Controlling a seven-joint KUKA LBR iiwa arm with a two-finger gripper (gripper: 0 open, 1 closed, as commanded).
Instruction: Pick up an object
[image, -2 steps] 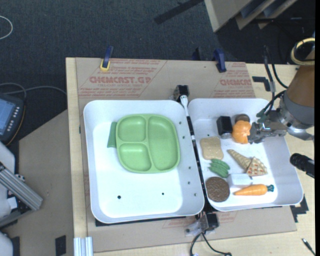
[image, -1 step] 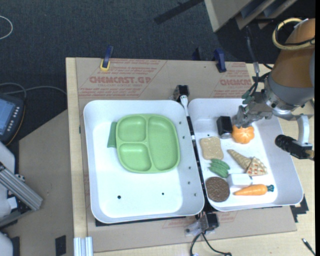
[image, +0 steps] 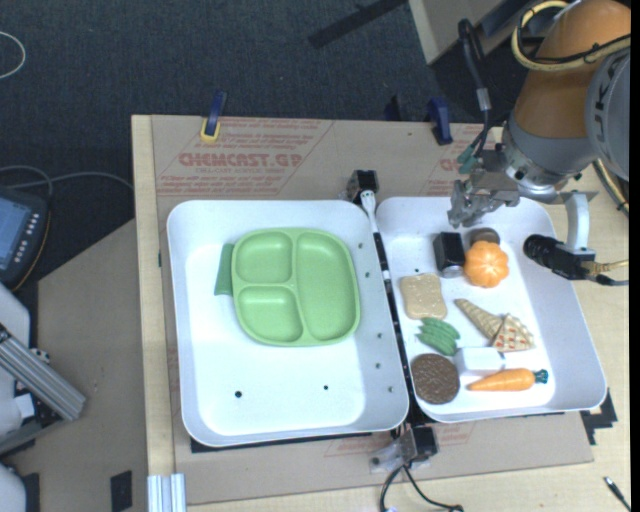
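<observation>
My gripper hangs over the far end of the right bin, at the end of the grey arm with the orange band. Just below it in the view lie a small black block and an orange fruit, with a brown item partly hidden behind the fruit. Nothing is seen held in the gripper. Further forward lie a tan cracker, a green leafy piece, a waffle cone, a pizza slice, a white block, a brown round cookie and a carrot.
The left bin holds a green divided plate. A black ridge separates the two bins. A black cylindrical part with a cable sticks in over the right bin's right rim. Clamps sit on the cardboard's far edge.
</observation>
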